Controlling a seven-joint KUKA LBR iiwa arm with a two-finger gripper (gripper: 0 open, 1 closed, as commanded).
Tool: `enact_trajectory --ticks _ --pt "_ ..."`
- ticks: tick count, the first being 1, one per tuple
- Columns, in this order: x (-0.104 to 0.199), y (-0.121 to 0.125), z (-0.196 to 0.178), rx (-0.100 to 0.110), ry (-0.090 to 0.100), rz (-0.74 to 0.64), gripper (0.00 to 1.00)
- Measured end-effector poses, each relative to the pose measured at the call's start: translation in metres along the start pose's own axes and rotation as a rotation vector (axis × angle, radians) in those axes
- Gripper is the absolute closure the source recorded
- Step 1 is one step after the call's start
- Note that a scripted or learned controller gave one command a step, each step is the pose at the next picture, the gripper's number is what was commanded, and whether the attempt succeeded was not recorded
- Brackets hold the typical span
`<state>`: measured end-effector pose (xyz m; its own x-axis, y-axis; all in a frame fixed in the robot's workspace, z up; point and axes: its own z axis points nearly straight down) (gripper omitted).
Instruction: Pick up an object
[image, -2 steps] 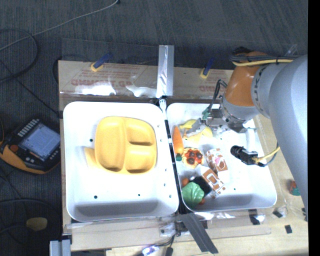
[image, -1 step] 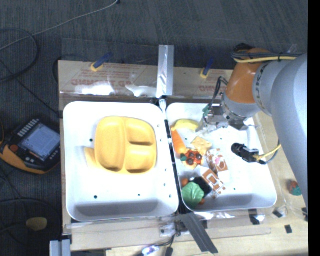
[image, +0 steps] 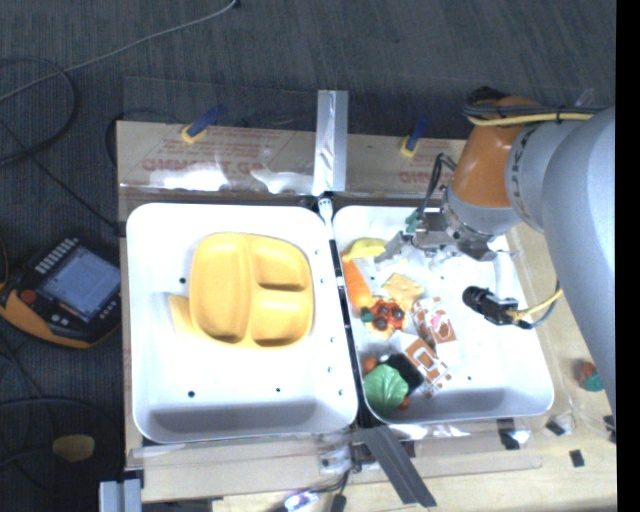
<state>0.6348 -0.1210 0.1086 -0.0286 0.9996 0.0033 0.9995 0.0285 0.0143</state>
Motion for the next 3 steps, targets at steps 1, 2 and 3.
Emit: enact_trajectory --ticks 1,2,3 --pt "0.001 -0.044 0.018 0.002 -0.007 -0.042 0.00" --pt "0.002 -0.043 0.008 0.001 -0.004 -0.043 1.00" --pt "0.061 -0.015 -0.075 0.016 -0.004 -0.014 1.00"
